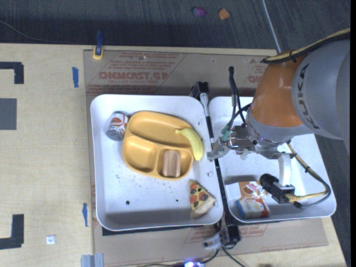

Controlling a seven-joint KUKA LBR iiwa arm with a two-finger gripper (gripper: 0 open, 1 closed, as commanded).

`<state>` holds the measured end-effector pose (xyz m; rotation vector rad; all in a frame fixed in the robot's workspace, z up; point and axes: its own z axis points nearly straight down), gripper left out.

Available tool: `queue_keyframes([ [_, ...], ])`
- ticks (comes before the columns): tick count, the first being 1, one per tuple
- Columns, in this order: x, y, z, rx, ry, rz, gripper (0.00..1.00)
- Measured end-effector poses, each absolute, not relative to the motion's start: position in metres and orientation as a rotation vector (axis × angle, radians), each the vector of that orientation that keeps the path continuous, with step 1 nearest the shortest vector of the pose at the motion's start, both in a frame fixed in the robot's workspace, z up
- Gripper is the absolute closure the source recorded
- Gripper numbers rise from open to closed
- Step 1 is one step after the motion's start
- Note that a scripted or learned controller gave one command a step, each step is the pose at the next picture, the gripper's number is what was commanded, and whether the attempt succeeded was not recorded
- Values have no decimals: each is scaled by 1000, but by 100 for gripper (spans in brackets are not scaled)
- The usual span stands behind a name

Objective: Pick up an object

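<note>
My gripper (219,148) hangs over the divide between the two bins, at the left edge of the right bin (322,202), under the grey and orange wrist (278,102). In the left bin (103,166) lies a yellow divided plate (144,141). A banana (192,141) rests on the plate's right rim, just left of the gripper. A brown sausage piece (170,163) sits in the plate's lower compartment. A crushed can (116,125) lies at the plate's upper left. A toy pizza slice (199,197) lies at the bin's lower right. A small orange and blue carton (253,199) lies in the right bin.
The arm covers most of the right bin's upper half. Black cables and a connector (276,186) trail from the wrist over the right bin near the carton. A black clamp (200,90) sits at the top of the divide between the bins.
</note>
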<state>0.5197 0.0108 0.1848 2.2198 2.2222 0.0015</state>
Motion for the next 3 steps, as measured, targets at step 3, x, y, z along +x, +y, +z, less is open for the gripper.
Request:
queue_keyframes([
  [3,520,11,185,2220,2222,1,0],
])
